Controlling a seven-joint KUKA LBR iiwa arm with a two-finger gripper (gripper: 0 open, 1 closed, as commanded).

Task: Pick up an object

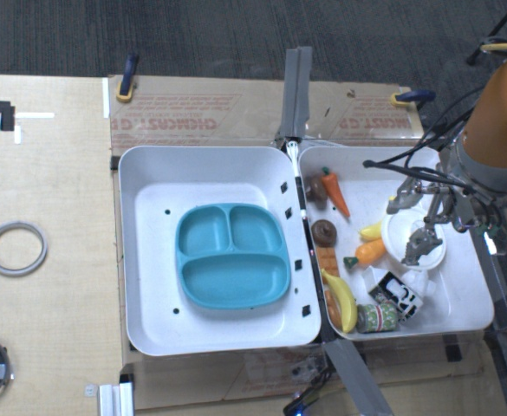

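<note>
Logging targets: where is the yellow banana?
The yellow banana lies in the right white bin, near its left wall, beside the green can.

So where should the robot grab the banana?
Probably across the banana's thick middle, coming straight down from above. It lies flat along the right bin's left wall, beside the green can, so the fingers would best close across its narrow width, if the wall leaves room.

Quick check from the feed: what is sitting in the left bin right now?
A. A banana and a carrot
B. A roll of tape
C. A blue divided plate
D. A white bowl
C: the blue divided plate lies in the middle of the left bin, while the banana and carrot are in the right bin.
</note>
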